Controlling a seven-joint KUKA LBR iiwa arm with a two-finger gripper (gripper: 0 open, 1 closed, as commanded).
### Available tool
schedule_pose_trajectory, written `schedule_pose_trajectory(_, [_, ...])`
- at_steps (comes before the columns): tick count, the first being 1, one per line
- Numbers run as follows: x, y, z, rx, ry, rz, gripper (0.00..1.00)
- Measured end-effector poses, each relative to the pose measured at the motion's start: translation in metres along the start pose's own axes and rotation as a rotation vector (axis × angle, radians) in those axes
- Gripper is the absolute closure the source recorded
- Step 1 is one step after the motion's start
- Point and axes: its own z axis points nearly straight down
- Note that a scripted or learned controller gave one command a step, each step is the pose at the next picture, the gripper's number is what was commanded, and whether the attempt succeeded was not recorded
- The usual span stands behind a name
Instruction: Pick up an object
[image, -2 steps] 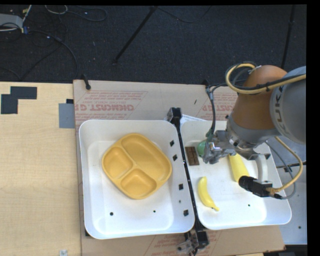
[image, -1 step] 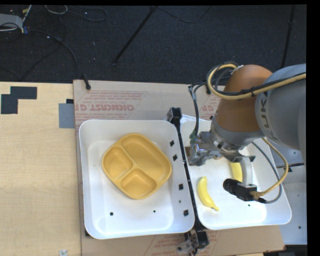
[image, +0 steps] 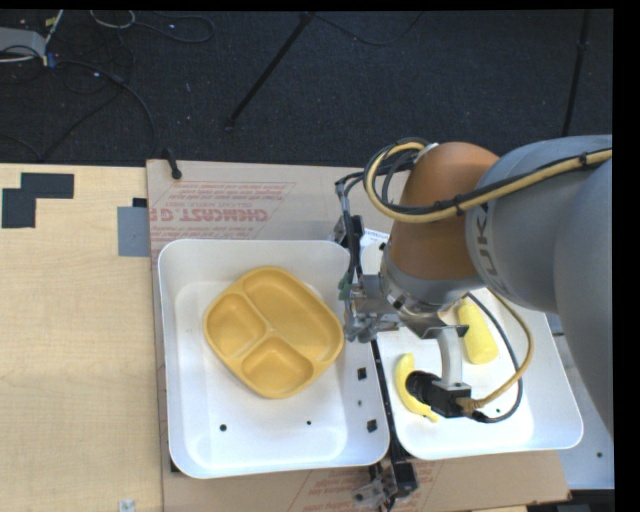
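Observation:
A yellow divided plate (image: 272, 329) lies tilted in the left white bin (image: 200, 440). In the right bin (image: 545, 425) a banana (image: 406, 381) lies near the front left, partly under a black cable fitting. A pale yellow oblong object (image: 479, 336) lies farther right, partly hidden by the arm. My gripper (image: 358, 318) hangs low over the divide between the two bins, just beside the plate's right rim. I see nothing held in it.
The arm's orange band (image: 440, 210) and grey body cover the back of the right bin. Yellow and black cables (image: 500, 385) loop over the banana. A cardboard sheet (image: 230, 205) lies under both bins.

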Motion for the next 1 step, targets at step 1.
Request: schedule_pose_trajectory(1, [0.0512, -0.0154, 0.0052, 0.001, 0.0, -0.001, 1.0])
